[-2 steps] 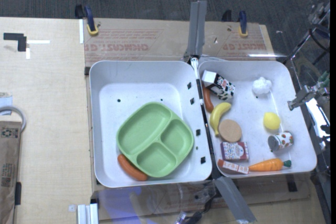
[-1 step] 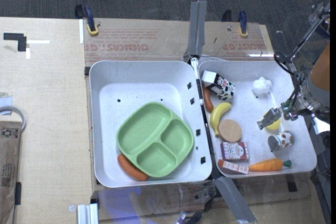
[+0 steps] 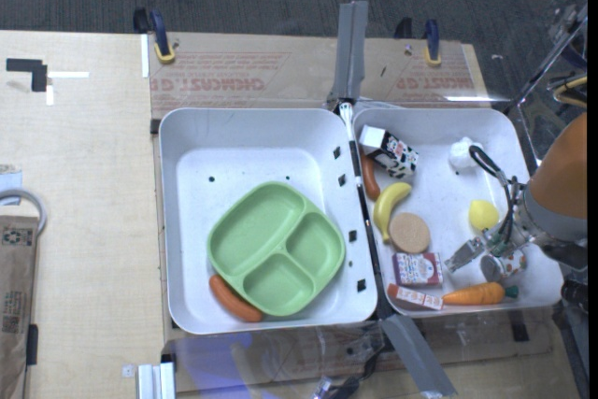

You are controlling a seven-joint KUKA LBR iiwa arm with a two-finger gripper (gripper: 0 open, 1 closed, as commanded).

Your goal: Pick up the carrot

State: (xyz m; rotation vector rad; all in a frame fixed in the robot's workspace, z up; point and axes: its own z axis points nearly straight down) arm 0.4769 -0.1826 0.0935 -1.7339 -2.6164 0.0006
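Nearest us, we see the tapered orange carrot (image 3: 474, 296) lying flat along the front wall of the right white bin (image 3: 517, 137), just right of a small red packet (image 3: 418, 269). Directly above it the grey two-finger gripper (image 3: 486, 249) hangs with its fingers spread apart and nothing between them, a little open floor between it and the round tan biscuit (image 3: 409, 233), yellow banana (image 3: 391, 206) and yellow ball (image 3: 483, 215). Farther left, the left white bin (image 3: 177, 201) holds a green divided plastic plate (image 3: 277, 248) with an orange sausage (image 3: 234, 299) at its front edge, and bare floor behind.
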